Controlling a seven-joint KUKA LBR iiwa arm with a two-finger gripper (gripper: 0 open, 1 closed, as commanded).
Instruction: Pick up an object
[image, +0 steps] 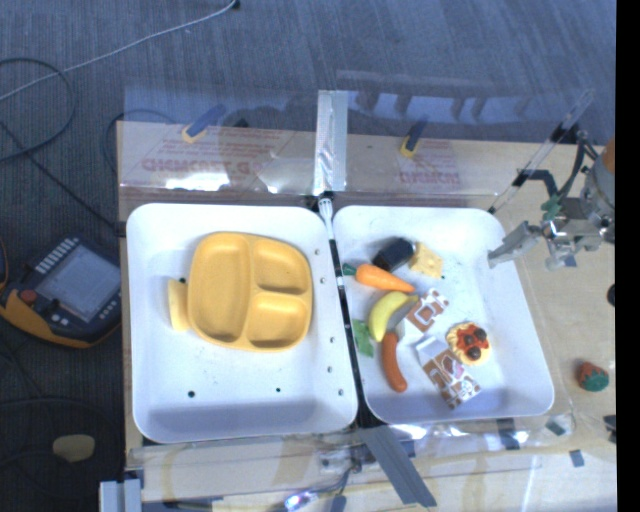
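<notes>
The right bin (528, 330) holds several toy foods: an orange carrot (378, 277), a yellow banana (385, 312), a red-brown sausage (393, 362), a black piece (394, 252), a pale cheese wedge (428, 262), two brown-and-white waffle squares (425, 312) (447, 372) and a berry tart (467, 341). My gripper (560, 238) hangs at the far right, just past the bin's upper right corner, apart from all the foods. Nothing shows in its grasp.
The left bin (150, 380) holds a yellow divided plate (248, 290) with a pale piece (177, 305) at its left edge. A small red and green toy (592, 375) lies on the bench right of the bins. A teach pendant (70, 290) lies on the floor at left.
</notes>
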